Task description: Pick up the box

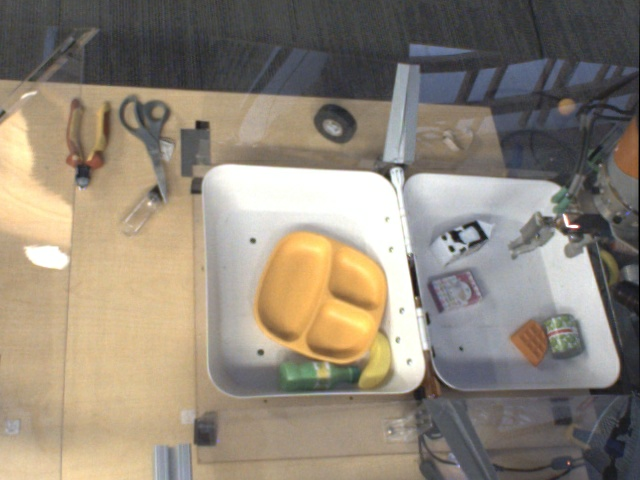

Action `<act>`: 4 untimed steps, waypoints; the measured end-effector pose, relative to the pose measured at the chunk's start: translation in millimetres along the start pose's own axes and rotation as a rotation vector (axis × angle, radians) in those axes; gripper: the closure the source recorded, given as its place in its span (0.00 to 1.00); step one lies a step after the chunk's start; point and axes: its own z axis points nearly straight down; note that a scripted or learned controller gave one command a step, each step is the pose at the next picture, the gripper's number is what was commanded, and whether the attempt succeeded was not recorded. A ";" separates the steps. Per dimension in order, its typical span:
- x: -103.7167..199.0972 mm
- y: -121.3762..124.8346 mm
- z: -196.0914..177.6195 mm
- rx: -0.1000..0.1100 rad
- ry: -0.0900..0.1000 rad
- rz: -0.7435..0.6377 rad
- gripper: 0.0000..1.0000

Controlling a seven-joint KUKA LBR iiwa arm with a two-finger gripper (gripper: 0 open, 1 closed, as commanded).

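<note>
The claw point(545, 233) hovers over the right bin's point(500, 368) upper right with nothing between its fingers, though spread or pinched I cannot tell; the box point(455, 291) lies flat down-left, well apart, near the dividing wall, awaiting the reach.

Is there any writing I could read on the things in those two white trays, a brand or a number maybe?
None can be read.
Small pinkish flat box: a printed pattern, too blurred.
Green round can: label too small.
Green bottle lying on its side: label blurred.
Black-and-white packet: markings, no legible words.
</note>
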 end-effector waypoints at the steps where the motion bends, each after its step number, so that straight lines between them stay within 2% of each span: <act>1: 46.9 11.7 115.2 0.002 0.001 -0.111 0.00; 2: 66.1 13.4 160.4 -0.010 0.003 0.073 0.00; 3: 60.2 17.7 146.1 -0.028 -0.008 0.077 1.00; 4: 61.9 17.8 146.3 -0.027 -0.006 0.075 0.00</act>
